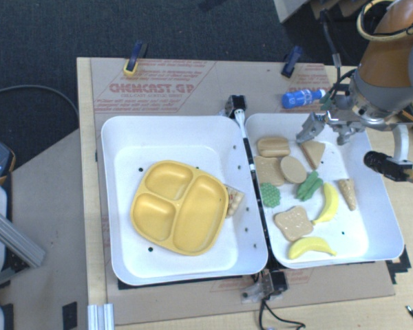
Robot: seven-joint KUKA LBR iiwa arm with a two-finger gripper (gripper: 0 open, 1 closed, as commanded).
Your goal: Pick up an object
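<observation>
The right bin [372, 243] holds several toy foods: a tan bread roll [273, 145], a pale oval piece [294, 169], a tan wedge [313, 153], green pieces [308, 185], two yellow bananas [327, 203] [311, 247], a toast slice [293, 221] and a cone [347, 192]. My gripper [327, 133] hangs over the bin's far edge, just above the wedge. It is open, its fingers [308, 132] spread wide with nothing between them.
The left bin [117, 143] carries a yellow divided plate [180, 206] with a small tan piece [235, 199] at its right rim. A blue bottle [303, 98] lies on the board behind the right bin. Clamps [133, 59] [291, 61] sit at the board's far edge.
</observation>
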